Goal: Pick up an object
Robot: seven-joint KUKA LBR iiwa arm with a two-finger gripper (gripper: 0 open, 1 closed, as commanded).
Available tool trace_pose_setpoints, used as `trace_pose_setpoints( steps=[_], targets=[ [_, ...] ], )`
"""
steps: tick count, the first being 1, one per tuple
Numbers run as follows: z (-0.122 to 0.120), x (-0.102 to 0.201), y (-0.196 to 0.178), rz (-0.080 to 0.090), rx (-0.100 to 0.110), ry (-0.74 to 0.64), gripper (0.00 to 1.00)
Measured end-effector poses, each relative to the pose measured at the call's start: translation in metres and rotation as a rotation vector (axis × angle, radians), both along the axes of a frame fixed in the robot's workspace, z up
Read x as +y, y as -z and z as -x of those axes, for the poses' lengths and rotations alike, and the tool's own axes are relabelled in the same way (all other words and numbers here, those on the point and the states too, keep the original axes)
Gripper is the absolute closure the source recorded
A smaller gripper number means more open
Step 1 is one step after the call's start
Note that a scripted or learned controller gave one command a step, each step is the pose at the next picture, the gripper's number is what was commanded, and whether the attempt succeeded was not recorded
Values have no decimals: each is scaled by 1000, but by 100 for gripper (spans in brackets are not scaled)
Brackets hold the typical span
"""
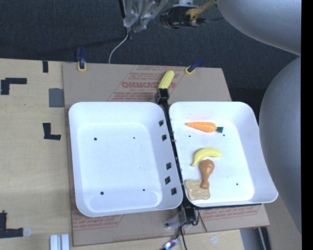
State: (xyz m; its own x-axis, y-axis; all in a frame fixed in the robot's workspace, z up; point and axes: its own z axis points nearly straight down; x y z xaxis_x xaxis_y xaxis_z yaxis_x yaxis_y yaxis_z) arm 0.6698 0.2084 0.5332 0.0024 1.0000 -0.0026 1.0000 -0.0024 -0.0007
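step: pre-grasp by the look of it, nothing lifted, all four toy foods lying flat in the right bin [244,114]
arm: grey bulk along the right edge and top right corner, well above the bins
gripper: [139,14] at top edge, far from the bins, blurred; pincer opening cannot be told, nothing seen in it
carrot: [201,127] orange, lying crosswise in upper part of right bin, dark stub at its right end
banana: [205,155] yellow, curved, mid bin, just above the drumstick
drumstick: [206,173] brown, upright-ish in view, lower end touching or overlapping the bread slice
bread slice: [197,189] tan, flat, near the bin's lower left corner, close to the wall
left bin: [83,117] white, only dark dots on floor
next move: probably travel over right bin and descend; carrot looks the easiest pick, apart from the others; drumstick and bread crowded, wall nearby
surface: cardboard sheet [142,85] under both bins, clamped at the back, on a pale wood bench [29,146] with black tape marks
room: dark floor behind, white cable [117,49] trailing down
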Motion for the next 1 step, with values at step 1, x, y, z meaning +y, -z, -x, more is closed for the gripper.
trace_pose_setpoints(
  steps=[1],
  targets=[
    [71, 27, -2, -3, 3, -8, 100]
  ],
)
